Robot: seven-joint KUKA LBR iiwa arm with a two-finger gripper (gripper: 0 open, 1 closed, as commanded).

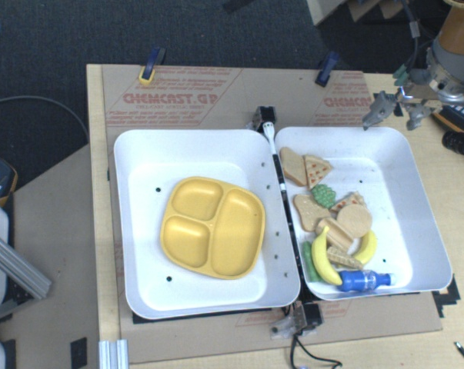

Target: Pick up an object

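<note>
The gripper (392,108) is hovering above the far right corner of the right bin (416,206), its fingers (377,112) spreading apart and holding nothing. Toy food is lying heaped in that bin: a banana (322,258), a blue bottle (362,280), biscuits. A yellow divided plate (213,227) is sitting in the left bin (131,206).
</note>
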